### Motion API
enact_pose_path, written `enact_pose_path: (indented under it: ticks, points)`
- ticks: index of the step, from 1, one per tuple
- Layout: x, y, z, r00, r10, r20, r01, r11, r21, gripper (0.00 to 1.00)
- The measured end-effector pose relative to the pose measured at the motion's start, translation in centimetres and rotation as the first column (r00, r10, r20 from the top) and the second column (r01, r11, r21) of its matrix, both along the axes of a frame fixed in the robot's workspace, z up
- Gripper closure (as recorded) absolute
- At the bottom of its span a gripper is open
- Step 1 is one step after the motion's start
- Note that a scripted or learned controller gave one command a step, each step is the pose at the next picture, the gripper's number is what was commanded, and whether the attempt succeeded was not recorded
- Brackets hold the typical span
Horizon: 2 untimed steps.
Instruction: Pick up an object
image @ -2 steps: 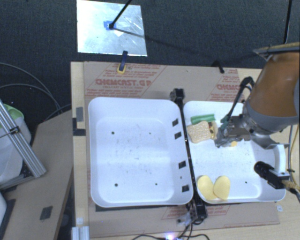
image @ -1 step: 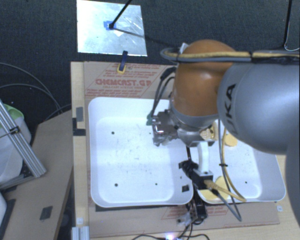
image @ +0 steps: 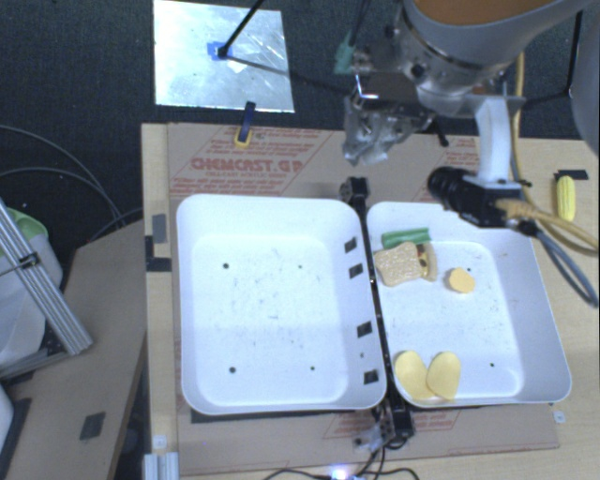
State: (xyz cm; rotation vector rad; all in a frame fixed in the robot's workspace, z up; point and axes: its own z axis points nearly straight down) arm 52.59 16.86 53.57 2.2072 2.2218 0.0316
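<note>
- White plastic forms the two shallow bins, side by side on a cardboard-topped bench (image: 281,150); the left bin (image: 197,281) sits at nine o'clock from the right bin (image: 534,309).
- Grey and blurred, the gripper (image: 370,141) hangs above the cardboard at twelve o'clock from the seam between the bins, outside both; nothing shows between its fingers, and whether they are spread or closed I cannot tell.
- The arm (image: 469,37) enters from the upper right, with an orange band (image: 459,9) at the top edge.
- In the right bin, a green stick (image: 405,238) lies near the upper left corner.
- A tan, biscuit-like piece (image: 401,265) lies just at six o'clock from the green stick, touching or nearly touching it.
- A small round yellow piece (image: 459,280) rests at three o'clock from the tan piece, apart from it.
- Two yellow oval pieces (image: 427,374) lie together at the bin's lower left, one overlapping the other.
- A shiny grey sheet (image: 220,56) lies on the dark floor at eleven o'clock from the bench.
</note>
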Motion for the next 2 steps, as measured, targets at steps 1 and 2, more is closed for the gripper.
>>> enact_pose_path:
  ticks: [1, 2]
  points:
    - [-4.3, 7.0, -15.9, 0.999, 0.005, -0.035, -0.005, 1.0, -0.011, 1.0]
    - [-3.9, 6.6, -13.9, 1.0, 0.004, -0.018, -0.004, 1.0, -0.006, 1.0]
